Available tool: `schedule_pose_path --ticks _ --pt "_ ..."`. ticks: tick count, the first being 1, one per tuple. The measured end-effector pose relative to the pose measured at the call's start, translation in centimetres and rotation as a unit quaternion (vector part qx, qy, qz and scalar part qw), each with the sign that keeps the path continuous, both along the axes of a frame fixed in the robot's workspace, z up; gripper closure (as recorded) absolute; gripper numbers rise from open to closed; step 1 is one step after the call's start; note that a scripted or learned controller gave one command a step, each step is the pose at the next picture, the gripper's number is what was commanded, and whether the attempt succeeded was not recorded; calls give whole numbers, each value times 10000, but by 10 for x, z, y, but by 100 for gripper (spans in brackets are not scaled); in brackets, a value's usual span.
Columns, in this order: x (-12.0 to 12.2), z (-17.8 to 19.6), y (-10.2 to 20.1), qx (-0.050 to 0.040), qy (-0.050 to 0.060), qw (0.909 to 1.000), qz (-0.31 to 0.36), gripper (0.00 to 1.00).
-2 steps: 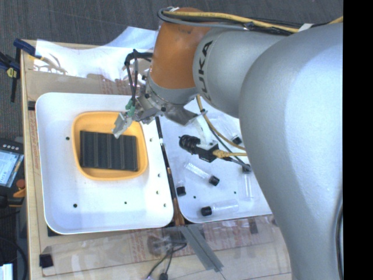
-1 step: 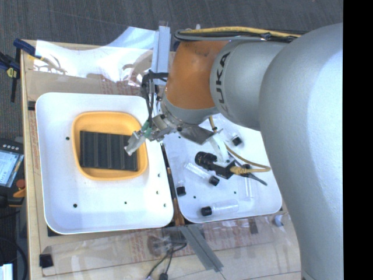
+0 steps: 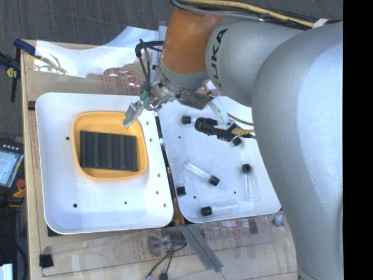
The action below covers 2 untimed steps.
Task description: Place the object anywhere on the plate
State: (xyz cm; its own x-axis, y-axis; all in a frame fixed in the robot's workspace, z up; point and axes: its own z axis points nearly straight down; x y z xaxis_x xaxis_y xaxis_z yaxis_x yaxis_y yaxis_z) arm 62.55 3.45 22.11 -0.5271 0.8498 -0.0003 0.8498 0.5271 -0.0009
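The claw [image 3: 132, 116] hangs low over the far right corner of the yellow plate [image 3: 109, 175]. I cannot tell if it is clenched or released. A small grey-green piece shows at its tip, but it is not clear to me whether this is a carried thing or part of the claw itself.

Nearest to the camera, in the right bin [image 3: 233, 156], lie clear vials with black caps. One vial [image 3: 220, 205] is by the near wall, one [image 3: 249, 185] is to its right, and one [image 3: 198, 171] is further in. I judge the task's thing to be one of these, so it is well apart from the plate unless the claw carries one. In the left bin [image 3: 87, 212], the plate has a dark ribbed centre [image 3: 111, 150].

The dangers, as I judge them:
- **Rolling off:** the claw stands over the rim and not the middle, so a round vial let go here may hit the sloped edge and roll off to the bin floor.
- **Nothing to place:** if the claw carries nothing, a release here places nothing.
- **Bumping the wall:** the wall between the bins is just beside the claw, so a low sideways move may bump it.
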Motion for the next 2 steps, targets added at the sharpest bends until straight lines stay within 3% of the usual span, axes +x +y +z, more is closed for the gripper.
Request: schedule_pose_path --ticks 1,2 --pt "-45 2 3 1 16 9995 315 0" --pt "-25 -29 42 7 16 9502 3116 0"
